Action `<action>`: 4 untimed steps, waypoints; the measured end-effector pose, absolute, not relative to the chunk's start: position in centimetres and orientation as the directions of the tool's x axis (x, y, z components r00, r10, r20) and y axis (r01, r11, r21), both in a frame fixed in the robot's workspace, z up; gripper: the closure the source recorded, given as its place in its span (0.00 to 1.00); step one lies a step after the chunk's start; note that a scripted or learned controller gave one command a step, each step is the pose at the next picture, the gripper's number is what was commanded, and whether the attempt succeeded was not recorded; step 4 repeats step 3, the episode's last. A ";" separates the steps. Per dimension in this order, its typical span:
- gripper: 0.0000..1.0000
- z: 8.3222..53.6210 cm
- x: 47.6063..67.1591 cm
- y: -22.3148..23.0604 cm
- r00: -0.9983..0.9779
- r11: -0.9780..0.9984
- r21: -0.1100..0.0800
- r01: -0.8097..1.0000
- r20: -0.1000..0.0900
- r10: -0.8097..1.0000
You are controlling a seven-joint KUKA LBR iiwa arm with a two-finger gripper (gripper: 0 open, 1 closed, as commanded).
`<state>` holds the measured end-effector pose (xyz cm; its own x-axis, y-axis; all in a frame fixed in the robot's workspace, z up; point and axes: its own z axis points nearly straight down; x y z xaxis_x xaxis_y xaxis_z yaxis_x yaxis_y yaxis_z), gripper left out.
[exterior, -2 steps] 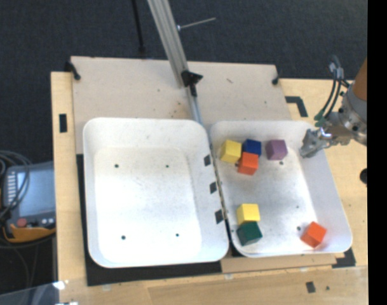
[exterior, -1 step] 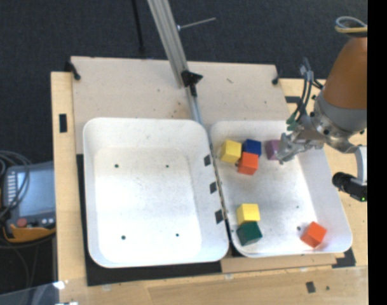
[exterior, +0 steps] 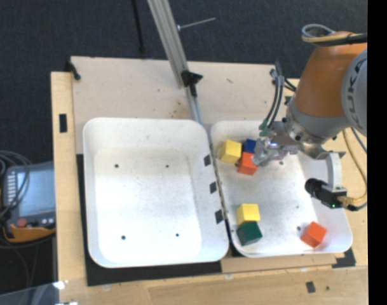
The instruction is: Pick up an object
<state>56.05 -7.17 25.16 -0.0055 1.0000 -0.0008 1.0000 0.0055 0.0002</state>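
Gripper (exterior: pixel 264 152) low over the right bin (exterior: pixel 288 243), near its far-left corner, beside a cluster of yellow cube (exterior: pixel 230 150), blue cube (exterior: pixel 248 146) and orange cube (exterior: pixel 246 164); finger state cannot be told. Second yellow cube (exterior: pixel 248 212) touching green cube (exterior: pixel 249 232) by the near-left corner. Another orange cube (exterior: pixel 313 234) toward the near-right corner.

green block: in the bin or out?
In. The green block lies on the right bin's floor by its near left corner, touching a yellow block.
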 end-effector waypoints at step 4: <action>1.00 25.9 55.5 8.6 -0.009 0.009 0.002 1.000 0.002 1.000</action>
